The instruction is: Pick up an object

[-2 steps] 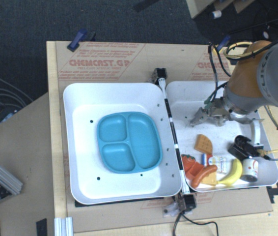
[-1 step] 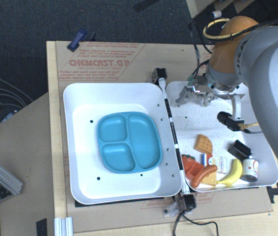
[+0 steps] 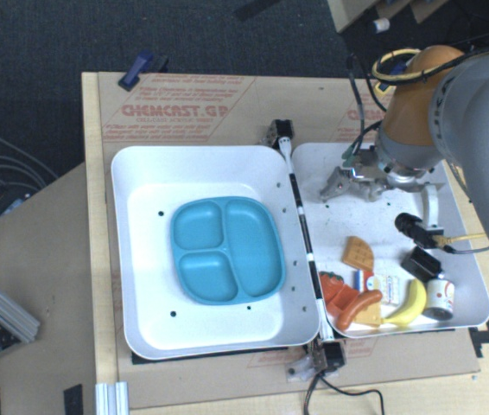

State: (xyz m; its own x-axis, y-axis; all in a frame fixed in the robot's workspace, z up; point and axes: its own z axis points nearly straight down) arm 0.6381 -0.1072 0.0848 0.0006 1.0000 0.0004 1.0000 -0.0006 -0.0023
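Observation:
My gripper (image 3: 338,186) hangs over the far left part of the right bin (image 3: 314,158), above bare white floor, with the grey arm and its orange band reaching in from the right. Nearer the front of that bin lie a tan wedge-shaped piece (image 3: 358,253), a red toy piece (image 3: 346,294), a yellow banana (image 3: 409,305), a white packet (image 3: 385,284) and a small can (image 3: 441,296). All of them sit well in front of the gripper, none touching it.
The left bin (image 3: 141,180) holds a blue divided plate (image 3: 226,249). A black clip (image 3: 281,131) sits at the far end of the ridge between the bins. A blue object (image 3: 136,71) lies on the bench's far left corner.

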